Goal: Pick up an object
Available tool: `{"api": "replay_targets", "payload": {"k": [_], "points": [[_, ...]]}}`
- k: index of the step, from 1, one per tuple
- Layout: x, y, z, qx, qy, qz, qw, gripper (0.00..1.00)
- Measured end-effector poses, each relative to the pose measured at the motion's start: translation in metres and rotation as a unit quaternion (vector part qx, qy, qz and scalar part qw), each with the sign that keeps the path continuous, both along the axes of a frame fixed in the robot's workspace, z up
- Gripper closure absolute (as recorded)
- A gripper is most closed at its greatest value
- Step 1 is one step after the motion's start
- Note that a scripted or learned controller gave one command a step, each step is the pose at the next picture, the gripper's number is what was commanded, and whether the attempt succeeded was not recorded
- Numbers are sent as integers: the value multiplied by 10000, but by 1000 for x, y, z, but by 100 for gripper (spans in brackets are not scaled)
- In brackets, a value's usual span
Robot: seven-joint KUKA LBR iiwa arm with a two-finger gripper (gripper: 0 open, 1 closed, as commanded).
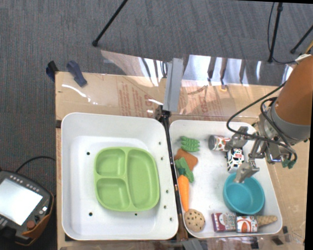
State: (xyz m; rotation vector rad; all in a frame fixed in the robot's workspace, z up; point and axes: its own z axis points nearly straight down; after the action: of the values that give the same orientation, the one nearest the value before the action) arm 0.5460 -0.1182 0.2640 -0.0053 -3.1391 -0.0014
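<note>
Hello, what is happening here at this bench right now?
A robot arm reaches in from the right over the right bin. Its gripper hangs just above the rim of a blue bowl, beside a black-and-white cow carton. Nothing is seen between its fingers, so no object is picked up yet. The same bin holds toy carrots, a cookie, a can and a red box. The left bin holds a green divided plate.

A cardboard-topped bench (pixel 116 95) bears two white bins (pixel 76 138)
</note>
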Motion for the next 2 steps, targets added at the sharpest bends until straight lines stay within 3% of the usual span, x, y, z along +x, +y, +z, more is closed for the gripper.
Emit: {"api": "replay_targets", "payload": {"k": [1, 2], "points": [[71, -24, -103, 16, 47, 66, 10000, 0], [80, -55, -161, 7, 1, -228, 9997, 0]]}}
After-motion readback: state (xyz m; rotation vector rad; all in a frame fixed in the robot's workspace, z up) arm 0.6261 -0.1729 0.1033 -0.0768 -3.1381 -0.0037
